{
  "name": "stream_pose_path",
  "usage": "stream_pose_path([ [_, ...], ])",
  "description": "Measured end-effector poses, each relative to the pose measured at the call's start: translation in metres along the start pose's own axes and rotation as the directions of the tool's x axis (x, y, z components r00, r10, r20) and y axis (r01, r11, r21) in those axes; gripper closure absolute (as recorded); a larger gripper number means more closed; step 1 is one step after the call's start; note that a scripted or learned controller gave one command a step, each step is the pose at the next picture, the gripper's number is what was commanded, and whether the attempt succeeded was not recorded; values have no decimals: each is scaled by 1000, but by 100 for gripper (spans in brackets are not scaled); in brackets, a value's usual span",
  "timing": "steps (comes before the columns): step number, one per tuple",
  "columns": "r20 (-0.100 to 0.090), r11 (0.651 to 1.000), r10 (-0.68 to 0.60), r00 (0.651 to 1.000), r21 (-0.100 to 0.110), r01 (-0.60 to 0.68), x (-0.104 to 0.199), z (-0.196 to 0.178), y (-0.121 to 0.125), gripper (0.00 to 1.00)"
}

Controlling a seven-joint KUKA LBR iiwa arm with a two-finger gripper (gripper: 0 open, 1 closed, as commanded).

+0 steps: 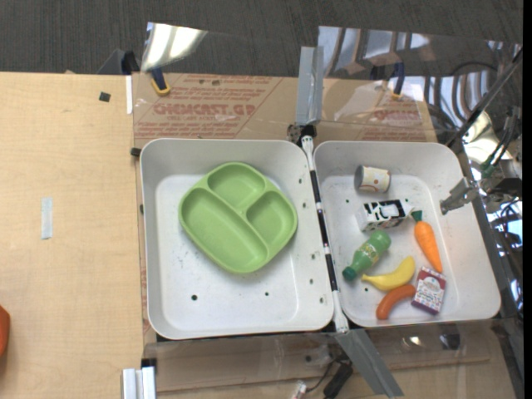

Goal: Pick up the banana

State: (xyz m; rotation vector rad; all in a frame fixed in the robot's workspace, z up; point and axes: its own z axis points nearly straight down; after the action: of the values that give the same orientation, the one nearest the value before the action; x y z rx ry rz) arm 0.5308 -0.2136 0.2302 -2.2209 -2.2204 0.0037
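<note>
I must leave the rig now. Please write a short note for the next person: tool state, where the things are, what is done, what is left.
Tool: at the right bin's right edge, holding nothing that I can see.
Banana: lying in the right bin between the green bottle and the orange sausage, touching both.
Done: nothing yet, banana not lifted.
Left: reach, grasp and lift the banana.

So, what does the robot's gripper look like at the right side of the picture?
The gripper looks like a small grey metallic piece, narrow and pointed, seen by the right bin's rim. Thin dark cables run close behind it. Finer markings are too blurred to tell.
</note>
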Motion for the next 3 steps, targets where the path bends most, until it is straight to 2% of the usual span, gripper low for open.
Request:
stream_pose_path([
  [1, -1, 970, -243, 970, -2, 243, 24, 137, -30, 0],
  [2, 0, 971, -237, 971, -3, 237, 23, 129, -29, 100],
  [3, 1, 976, -216, 976, -2, 216, 92, -30, -18, 100],
])
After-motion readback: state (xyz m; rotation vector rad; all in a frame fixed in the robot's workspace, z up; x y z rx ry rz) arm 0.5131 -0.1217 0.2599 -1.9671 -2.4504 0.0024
